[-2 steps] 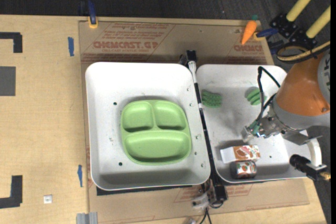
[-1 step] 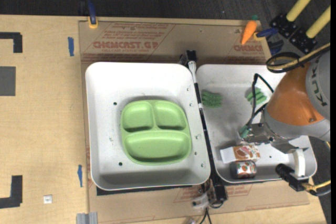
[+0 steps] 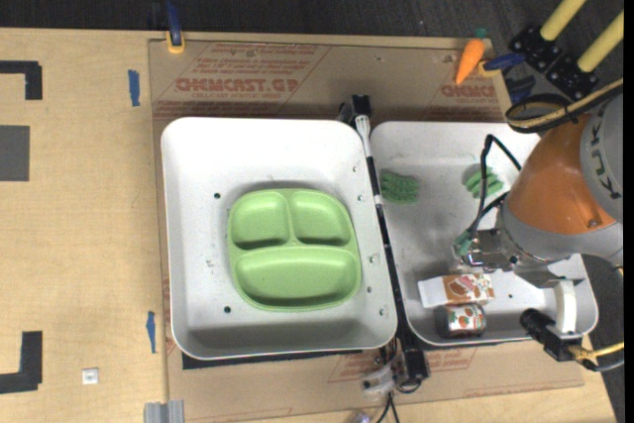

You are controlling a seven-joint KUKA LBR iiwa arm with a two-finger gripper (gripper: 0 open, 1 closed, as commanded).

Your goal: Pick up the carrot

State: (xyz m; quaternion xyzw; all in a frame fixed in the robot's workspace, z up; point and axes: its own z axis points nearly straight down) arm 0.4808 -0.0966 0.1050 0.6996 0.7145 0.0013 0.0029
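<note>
Arm is hanging over right bin; claw state unclear; carrot is lying on surface beyond it.

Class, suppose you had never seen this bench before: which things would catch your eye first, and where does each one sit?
First, the bright green divided plate, lying in the middle of the left bin. Next, the arm's orange band, hanging over the right bin above a small can and a flat packet. Last, the carrot, which lies outside both bins on the board behind the right one.
</note>
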